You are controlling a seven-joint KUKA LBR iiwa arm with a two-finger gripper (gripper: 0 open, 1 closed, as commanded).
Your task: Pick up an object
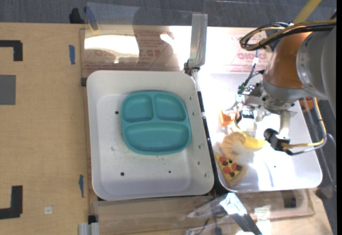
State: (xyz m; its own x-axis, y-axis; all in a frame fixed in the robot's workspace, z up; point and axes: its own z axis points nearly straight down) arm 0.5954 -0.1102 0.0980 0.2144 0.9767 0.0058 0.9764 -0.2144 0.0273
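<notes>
Teal divided plate point(155, 122) lies alone in the left bin point(101, 170), well left of the gripper point(247, 114), which hovers low in the right bin point(299, 175). Nothing is lifted yet; whether its fingers are apart, I cannot tell. Toy foods, pizza slice point(231, 168) and banana point(253, 143), sit just below them.

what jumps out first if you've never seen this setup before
The teal divided plate sits alone in the middle of the left bin. In the right bin, the grey and orange arm hangs over a small cluster of toy food: a pizza slice, something yellow and an orange piece.
</notes>
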